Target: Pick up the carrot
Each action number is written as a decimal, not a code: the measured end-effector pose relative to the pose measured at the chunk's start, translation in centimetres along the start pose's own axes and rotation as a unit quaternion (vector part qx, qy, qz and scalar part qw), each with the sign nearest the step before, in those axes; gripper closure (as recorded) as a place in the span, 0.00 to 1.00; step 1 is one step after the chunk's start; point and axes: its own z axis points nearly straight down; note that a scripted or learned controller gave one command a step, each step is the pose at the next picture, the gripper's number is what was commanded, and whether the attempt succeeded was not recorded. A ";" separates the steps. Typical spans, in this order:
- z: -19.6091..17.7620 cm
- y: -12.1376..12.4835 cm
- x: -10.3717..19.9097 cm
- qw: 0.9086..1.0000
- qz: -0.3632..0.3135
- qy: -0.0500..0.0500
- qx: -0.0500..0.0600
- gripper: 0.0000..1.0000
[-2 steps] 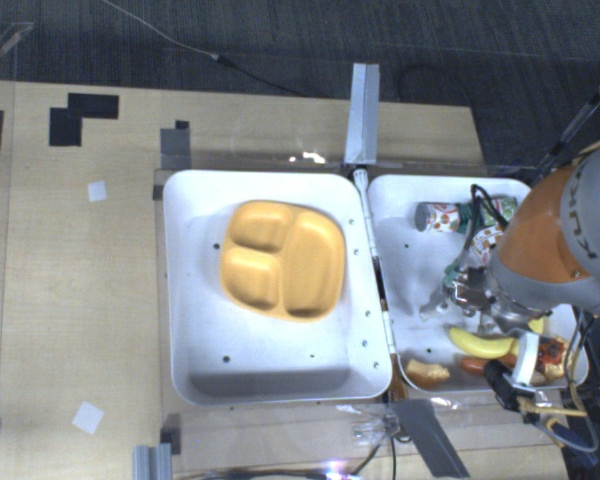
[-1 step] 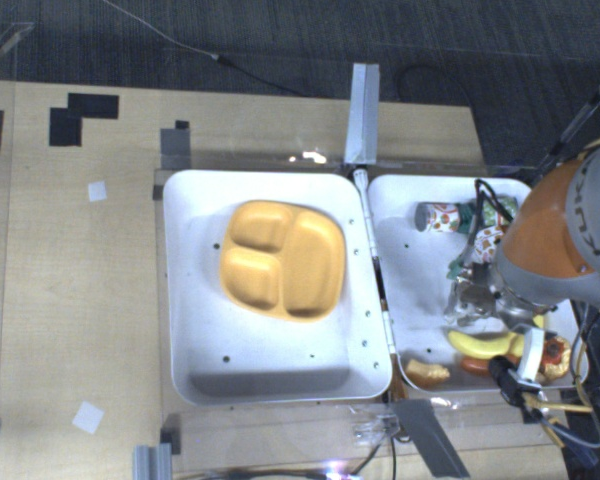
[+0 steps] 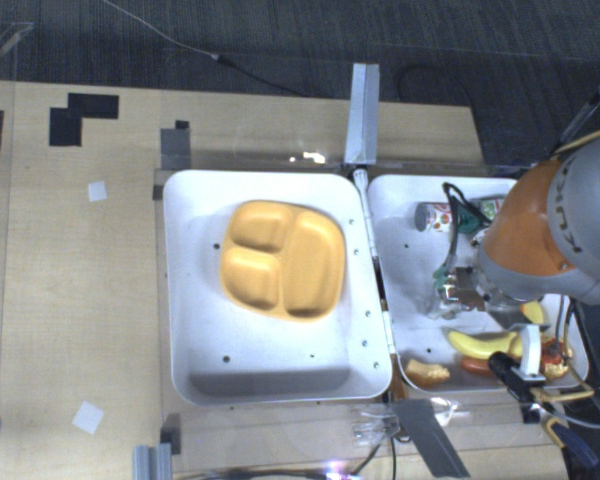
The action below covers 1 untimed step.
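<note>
Where the wooden bench (image 3: 70, 298) ends, dark carpet (image 3: 280, 18) begins.

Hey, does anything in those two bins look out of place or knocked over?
Mostly fine. The can at the back of the right bin lies on its side. The yellow plate sits flat in the left bin. The banana and other food bunch along the right bin's front edge.
</note>
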 end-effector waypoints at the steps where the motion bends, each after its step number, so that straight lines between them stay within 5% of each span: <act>1: -0.1 -1.5 -0.7 0.986 -0.169 -0.003 -0.007 1.00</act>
